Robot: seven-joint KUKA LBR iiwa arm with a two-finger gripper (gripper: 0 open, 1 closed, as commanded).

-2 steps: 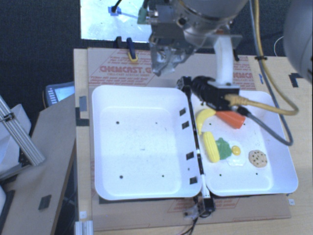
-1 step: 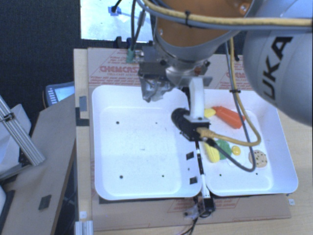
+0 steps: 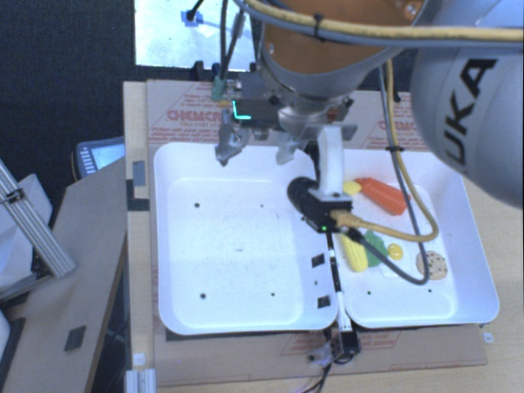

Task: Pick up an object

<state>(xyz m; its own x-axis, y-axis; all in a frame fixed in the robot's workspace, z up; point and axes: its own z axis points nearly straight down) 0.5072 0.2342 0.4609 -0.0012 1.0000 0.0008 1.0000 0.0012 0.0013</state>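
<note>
Grey arm: the KUKA arm with its orange band reaches in from the right and fills the top of the view, its wrist over the far edge of the left bin.
Gripper: the two-finger metal gripper [image 3: 255, 149] hangs above the far edge of the shallow white left bin [image 3: 188, 301], near its far right corner; its two fingers [image 3: 228, 147] stand spread apart, with nothing between them.
Right bin: the shallow white right bin [image 3: 458, 301] lies edge to edge with the left one and bears all the toy objects.
Carrot: an orange plastic carrot-shaped toy [image 3: 383, 194] lies near the far edge of the right bin, towards its left side.
Corn: a yellow plastic corn cob [image 3: 354, 253] lies near the left edge of the right bin, touching a green plastic piece [image 3: 377, 245].
Small pieces: a little yellow round piece [image 3: 395, 251] sits just beside the green one; a tan round cookie with dark specks [image 3: 431, 264] lies to its right, towards the right edge.
Cable: a yellow-sheathed cable and a black camera mount [image 3: 311, 199] hang over the seam between the bins.
</note>
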